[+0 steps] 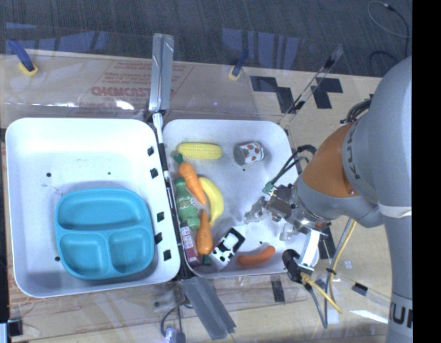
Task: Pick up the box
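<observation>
Wooden bench (pixel 77 84) on dark floor. Left bin (pixel 34 148) holds a blue tray (pixel 102 232). Right bin (pixel 270 138): box (pixel 227 246) near front wall, beside a sausage (pixel 256 256); gripper (pixel 270 209) nearby, state indiscernible.

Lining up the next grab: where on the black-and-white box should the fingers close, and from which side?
Grip the box across its narrow sides, coming straight down. It lies tilted near the right bin's front edge, with the carrot touching on its left and the sausage close on its right.

Dark grey carpet floor (pixel 98 6), pale wooden bench (pixel 77 84), clear plastic sheeting (pixel 206 70)
</observation>
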You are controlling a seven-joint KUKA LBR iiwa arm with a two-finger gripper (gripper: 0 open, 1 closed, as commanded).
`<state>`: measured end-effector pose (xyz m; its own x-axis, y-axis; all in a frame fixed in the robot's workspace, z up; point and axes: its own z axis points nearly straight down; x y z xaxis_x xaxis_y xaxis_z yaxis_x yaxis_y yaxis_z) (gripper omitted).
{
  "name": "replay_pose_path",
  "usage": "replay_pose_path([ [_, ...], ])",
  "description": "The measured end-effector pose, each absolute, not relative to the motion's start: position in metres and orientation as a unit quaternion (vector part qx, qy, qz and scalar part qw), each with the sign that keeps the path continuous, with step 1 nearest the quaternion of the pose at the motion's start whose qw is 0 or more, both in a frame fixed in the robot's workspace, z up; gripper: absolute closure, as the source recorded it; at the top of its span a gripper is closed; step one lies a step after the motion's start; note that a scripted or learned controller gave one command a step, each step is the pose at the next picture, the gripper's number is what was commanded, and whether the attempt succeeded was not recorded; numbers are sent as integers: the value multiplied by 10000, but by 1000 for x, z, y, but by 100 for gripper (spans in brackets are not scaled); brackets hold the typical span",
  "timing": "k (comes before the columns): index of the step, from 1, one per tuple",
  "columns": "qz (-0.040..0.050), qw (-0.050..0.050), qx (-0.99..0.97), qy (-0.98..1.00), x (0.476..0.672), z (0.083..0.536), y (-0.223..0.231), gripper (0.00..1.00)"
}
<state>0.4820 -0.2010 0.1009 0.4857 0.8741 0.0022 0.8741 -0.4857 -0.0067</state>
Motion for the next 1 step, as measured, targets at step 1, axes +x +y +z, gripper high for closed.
replay_pose_path([
  [1, -5, 19, -8290, -5592, 478, 92, -201, 0],
])
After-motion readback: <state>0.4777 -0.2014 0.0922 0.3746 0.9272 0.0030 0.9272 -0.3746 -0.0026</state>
